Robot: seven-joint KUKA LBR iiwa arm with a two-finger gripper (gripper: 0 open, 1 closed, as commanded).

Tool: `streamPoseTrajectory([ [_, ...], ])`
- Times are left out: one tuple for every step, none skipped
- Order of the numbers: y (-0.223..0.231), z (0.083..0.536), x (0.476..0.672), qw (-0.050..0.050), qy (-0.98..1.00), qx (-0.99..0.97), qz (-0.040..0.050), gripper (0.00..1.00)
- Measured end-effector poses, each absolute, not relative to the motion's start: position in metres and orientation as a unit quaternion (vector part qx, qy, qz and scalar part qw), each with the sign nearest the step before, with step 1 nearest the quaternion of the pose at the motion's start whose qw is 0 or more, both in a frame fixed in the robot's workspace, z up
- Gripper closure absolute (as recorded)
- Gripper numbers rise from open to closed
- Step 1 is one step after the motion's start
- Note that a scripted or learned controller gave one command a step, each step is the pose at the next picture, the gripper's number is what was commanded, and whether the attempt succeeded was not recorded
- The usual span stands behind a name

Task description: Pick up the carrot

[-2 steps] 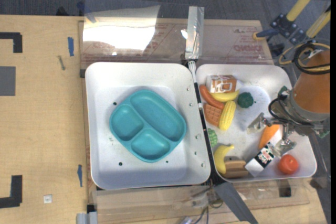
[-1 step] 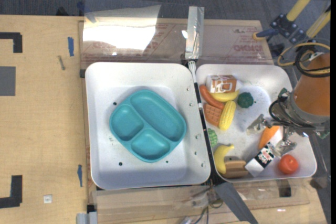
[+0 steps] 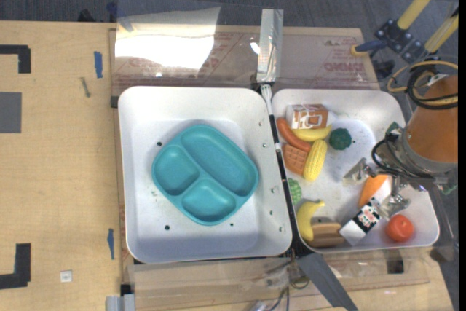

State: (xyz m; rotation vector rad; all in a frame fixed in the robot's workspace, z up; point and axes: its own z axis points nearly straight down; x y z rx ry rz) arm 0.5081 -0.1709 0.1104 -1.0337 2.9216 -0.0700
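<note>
The carrot (image 3: 371, 190), a short orange cone, lies tilted in the right half of the right bin (image 3: 342, 100). My gripper (image 3: 376, 184) hangs down over it from the grey arm with the orange band (image 3: 435, 135). It is open. One metal finger (image 3: 356, 171) stands at the carrot's upper left and the other at its lower right, so the carrot sits in the gap. Whether either finger touches it I cannot tell.
Close by are a white and black bottle (image 3: 364, 218) and a red tomato (image 3: 400, 228). Corn (image 3: 315, 160), a green broccoli (image 3: 339, 138), bananas (image 3: 309, 211) and a sausage (image 3: 288, 133) crowd the bin's left side. The left bin (image 3: 138, 113) holds a teal divided plate (image 3: 205, 172).
</note>
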Motion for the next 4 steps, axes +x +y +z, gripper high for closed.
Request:
streamPoseTrajectory([
  [-0.1769, 0.1101, 0.5085, 0.022, 0.950, -0.310, -0.0179, 0.00],
  [-0.1769, 0.1104, 0.5077, 0.022, 0.961, -0.276, -0.0211, 0.00],
  [-0.1829, 0.1102, 0.5067, 0.025, 0.965, -0.259, -0.0161, 0.00],
  [-0.1829, 0.1100, 0.5076, 0.024, 0.968, -0.250, -0.0165, 0.00],
])
